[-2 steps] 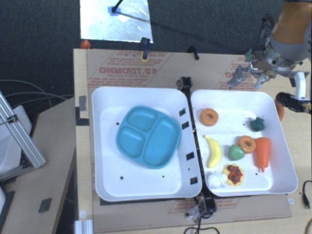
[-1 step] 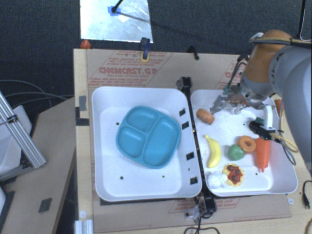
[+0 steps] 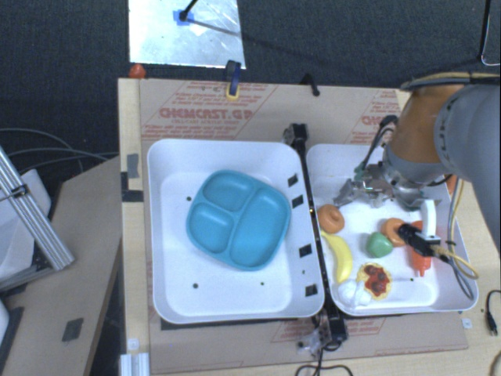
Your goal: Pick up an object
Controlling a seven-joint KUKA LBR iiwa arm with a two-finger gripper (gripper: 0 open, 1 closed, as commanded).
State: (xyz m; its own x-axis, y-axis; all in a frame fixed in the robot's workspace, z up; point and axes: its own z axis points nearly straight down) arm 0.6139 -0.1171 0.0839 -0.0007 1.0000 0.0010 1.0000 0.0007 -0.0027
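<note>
In the right bin (image 3: pixel 450 292), a donut (image 3: pixel 331 218), green ball (image 3: pixel 380 244) and pizza slice (image 3: pixel 376 280) crowd the banana (image 3: pixel 340 257), lying near-to-far by the left wall, while the gripper (image 3: pixel 362 188) hovers farther back, grip unclear.

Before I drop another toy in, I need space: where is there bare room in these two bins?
Left bin: bare floor rings the blue divided plate, widest along its left wall and front edge. Right bin: crowded; doughnut, banana, green fruit and pizza slice cluster under the arm. A bare strip runs between them.
</note>
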